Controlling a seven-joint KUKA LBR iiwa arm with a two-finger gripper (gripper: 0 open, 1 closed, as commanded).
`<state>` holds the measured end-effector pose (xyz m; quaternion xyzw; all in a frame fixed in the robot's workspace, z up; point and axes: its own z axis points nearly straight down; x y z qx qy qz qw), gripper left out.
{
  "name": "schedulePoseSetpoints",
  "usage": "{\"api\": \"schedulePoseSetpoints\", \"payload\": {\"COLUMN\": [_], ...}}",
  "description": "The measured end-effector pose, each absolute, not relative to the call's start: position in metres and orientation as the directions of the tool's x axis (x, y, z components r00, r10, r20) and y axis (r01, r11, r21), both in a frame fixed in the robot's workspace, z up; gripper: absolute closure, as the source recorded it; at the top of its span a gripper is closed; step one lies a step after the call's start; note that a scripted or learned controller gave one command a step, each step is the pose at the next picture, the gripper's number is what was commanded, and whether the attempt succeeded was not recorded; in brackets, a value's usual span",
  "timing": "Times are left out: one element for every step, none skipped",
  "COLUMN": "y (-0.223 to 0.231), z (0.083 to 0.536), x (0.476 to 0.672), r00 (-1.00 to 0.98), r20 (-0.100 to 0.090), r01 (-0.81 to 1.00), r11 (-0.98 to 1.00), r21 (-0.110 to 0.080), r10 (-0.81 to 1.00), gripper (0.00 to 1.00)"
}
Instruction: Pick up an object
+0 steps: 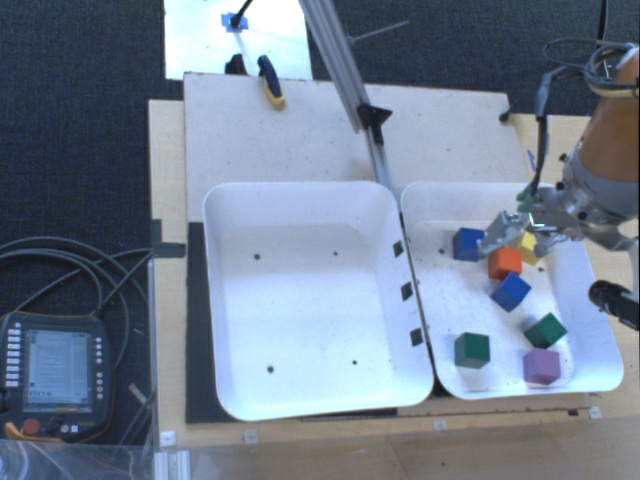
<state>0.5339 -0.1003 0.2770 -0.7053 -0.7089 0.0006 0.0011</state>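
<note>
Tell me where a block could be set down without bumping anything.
The left white bin is bare across its whole floor. In the right white bin, only the strip along the divider is free; the coloured cubes, like the orange cube, crowd the rest.

Bright, even light falls from above. The white bins [300,298] come close to blowing out, and a pale sheet [200,18] at the top is washed nearly featureless by glare. Shadows are soft and short: a faint grey one lies inside the left bin's far wall, small ones hug the cubes [510,291]. The dark floor [80,118] shows grainy noise. Focus is fair throughout, a little soft, and the arm [610,148] looks slightly blurred.
</note>
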Motion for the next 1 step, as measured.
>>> {"api": "schedulePoseSetpoints", "payload": {"y": [-0.1006], "z": [0.2791], "x": [0.5345], "r00": [-0.003], "r20": [0.000], "r01": [1.000], "r11": [0.003], "r21": [0.002], "r10": [1.000], "gripper": [0.00]}}
